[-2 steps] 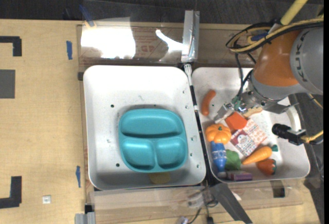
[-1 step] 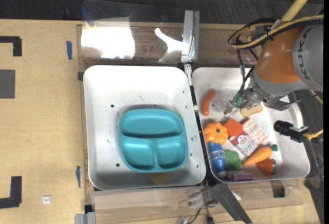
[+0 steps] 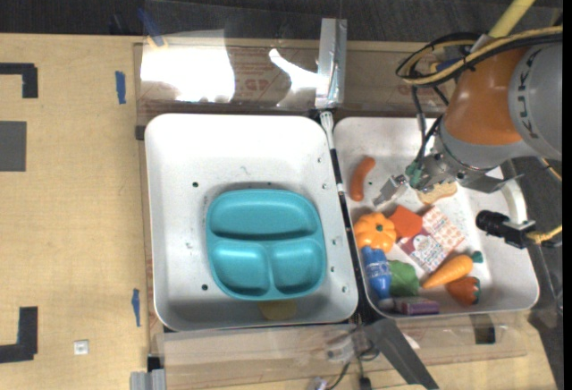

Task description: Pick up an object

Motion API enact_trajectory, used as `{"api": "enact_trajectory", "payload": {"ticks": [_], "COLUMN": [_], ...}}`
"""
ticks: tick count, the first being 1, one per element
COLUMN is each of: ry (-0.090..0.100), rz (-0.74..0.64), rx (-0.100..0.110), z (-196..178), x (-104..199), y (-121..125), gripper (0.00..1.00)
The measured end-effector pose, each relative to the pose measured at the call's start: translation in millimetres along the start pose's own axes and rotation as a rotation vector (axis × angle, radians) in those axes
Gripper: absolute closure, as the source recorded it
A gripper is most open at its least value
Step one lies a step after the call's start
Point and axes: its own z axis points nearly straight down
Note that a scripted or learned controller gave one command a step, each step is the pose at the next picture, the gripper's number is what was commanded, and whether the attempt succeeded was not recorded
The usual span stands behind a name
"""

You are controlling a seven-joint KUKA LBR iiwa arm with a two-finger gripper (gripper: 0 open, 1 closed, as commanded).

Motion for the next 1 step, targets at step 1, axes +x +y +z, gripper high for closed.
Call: {"api": "enact_trajectory", "payload": {"ticks": [1], "ry": [-0.002], "rz": [-0.112], "rx": [-0.004], "z": [32.5], "x": [7.3], "y": [-27.4], "gripper": [0.0]}}
